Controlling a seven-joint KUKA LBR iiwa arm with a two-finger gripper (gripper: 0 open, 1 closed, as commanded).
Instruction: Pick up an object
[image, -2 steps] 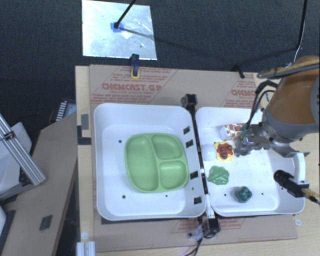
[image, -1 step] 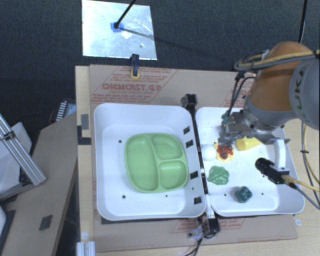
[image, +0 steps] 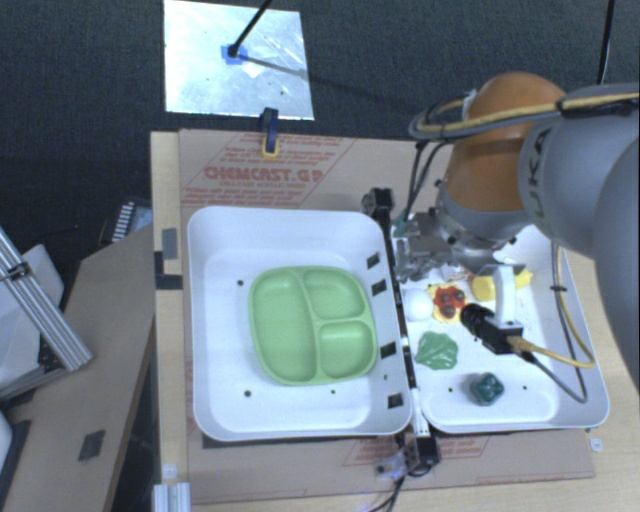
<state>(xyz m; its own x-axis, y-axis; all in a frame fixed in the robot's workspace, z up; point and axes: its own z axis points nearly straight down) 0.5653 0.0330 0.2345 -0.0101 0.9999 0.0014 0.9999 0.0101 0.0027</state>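
Gripper (image: 440, 262) low in right bin (image: 570, 400), opening impossible to tell. Descend squarely onto red-yellow toy (image: 448, 298) just below; avoid green scrap (image: 437, 349) nearer.

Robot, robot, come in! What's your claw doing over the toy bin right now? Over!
Gripper low over right bin, fingers hidden. Nothing seen held. Green piece, teal piece, red-yellow toy loose in bin. Green tray in left bin.
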